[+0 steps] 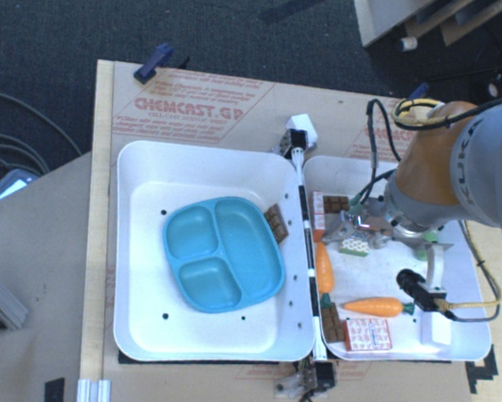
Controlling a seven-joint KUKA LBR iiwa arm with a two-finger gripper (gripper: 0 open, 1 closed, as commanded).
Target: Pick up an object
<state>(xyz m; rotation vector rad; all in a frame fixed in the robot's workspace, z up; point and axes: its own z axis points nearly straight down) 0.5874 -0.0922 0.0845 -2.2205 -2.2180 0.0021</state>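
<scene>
My gripper (pixel 356 225) hangs low over the back left part of the right bin (pixel 476 264), under the grey arm with its orange band. Just in front of it lies a small white block with green spots (pixel 353 247). Whether the two touch I cannot tell. A carrot (pixel 322 268) lies along the bin's left wall. A second carrot (pixel 372 306) with a green top lies crosswise nearer the front. A red and white packet (pixel 322 210) rests at the back left, close to the gripper.
The left bin (pixel 134 299) holds a blue divided plate (pixel 221 253) with a small brown piece (pixel 275 221) at its back right edge. At the right bin's front lie a red and white card (pixel 367 335), a brown bar (pixel 331 319) and a white block (pixel 439 331).
</scene>
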